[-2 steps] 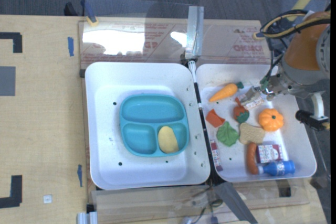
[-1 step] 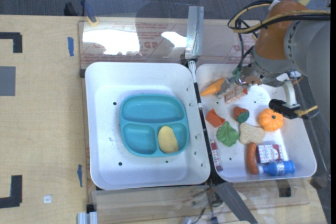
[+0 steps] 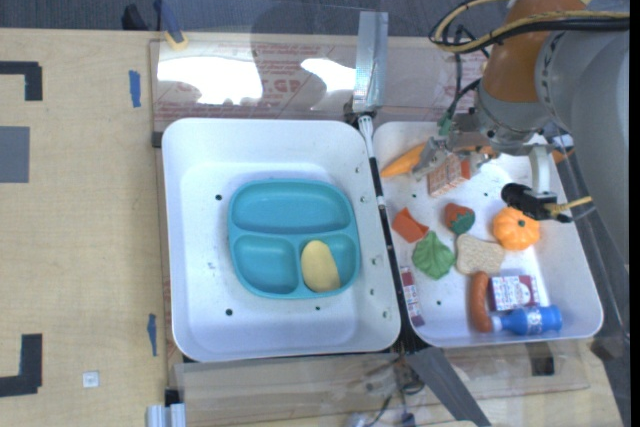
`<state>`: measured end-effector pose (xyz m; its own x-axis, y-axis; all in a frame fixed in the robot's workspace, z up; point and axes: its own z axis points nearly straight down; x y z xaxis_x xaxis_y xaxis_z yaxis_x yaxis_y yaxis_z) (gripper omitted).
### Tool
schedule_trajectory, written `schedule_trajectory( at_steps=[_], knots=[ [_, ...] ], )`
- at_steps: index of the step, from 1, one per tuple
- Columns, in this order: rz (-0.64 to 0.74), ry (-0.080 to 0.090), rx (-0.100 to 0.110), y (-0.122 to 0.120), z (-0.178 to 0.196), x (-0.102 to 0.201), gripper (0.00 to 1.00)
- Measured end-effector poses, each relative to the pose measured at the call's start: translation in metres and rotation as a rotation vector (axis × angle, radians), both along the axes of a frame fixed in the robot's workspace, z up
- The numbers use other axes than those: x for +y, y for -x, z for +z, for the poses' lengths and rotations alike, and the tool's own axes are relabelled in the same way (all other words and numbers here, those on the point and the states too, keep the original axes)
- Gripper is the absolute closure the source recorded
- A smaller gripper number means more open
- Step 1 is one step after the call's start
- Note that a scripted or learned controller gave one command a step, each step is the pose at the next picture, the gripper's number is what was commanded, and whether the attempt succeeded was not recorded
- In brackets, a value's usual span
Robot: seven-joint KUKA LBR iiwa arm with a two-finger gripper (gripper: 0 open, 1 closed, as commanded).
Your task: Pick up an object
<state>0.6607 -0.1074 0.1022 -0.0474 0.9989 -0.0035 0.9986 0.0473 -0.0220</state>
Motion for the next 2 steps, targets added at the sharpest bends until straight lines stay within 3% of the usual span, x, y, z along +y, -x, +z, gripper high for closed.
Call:
schedule_trajectory(
  at_steps=[1, 2],
  knots=[
    [0.002, -0.002, -0.008, -0.002, 0.011, 0.002, 1.00],
    [0.023, -0.006, -0.040, -0.009, 0.150, 0.069, 1.00]
  ],
)
